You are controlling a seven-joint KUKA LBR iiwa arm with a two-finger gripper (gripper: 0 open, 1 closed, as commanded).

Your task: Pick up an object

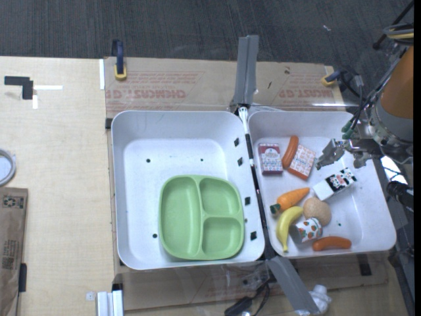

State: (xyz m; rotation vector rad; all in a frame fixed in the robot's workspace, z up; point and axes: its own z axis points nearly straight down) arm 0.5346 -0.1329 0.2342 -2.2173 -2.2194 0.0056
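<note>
White right bin [375,239] holds toy food | gripper [342,151] hovers at its 2 o'clock, jaws spread, gripping nothing | black-and-white carton [335,183] just below, near carrot [293,198], banana [285,224] | step: approach | next: descend squarely, clench.

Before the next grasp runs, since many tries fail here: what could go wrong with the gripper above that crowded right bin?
1. The gripper hangs close to the black-and-white carton and the orange-red snack packet; descending, it may nudge one rather than grasp it.
2. The yellow toy banana, orange carrot and beige egg-shaped piece lie touching, so closing there might catch two or none.
</note>
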